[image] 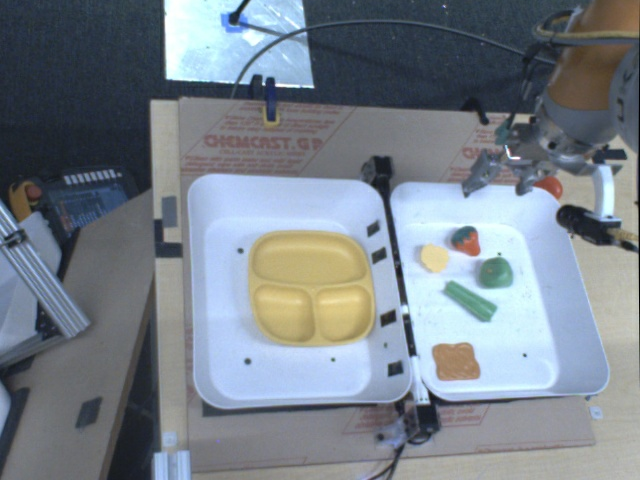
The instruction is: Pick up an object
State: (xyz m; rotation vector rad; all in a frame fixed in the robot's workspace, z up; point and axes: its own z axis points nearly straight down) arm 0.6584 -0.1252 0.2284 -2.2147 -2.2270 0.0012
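The gripper [503, 175] hung over the far rim of the right bin [570, 298], its two fingers spread apart with nothing between them; an orange-red blur sat just behind the right finger, too unclear to name.

Nearest the viewer, and farthest below the jaws, lay a flat brown piece [456, 361] with a waffle-like ridged face, probably too thin to pinch cleanly. Closer to the jaws lay a green stick [470, 300], smooth, long and set at a slant. It looked the easiest catch if the fingers closed across its narrow width, not along its length. Just right of it sat a rounded green lump [495, 272], knobbly, likely to roll from a shallow grip. Nearer still were a pale yellow disc [434, 258] and a red fruit with a green cap [464, 239], the pieces closest beneath the jaws. These two lay near each other, so a descent between them risked nudging both.

Well left of the jaws, the left bin [220, 268] held a matte yellow divided tray [310, 286].
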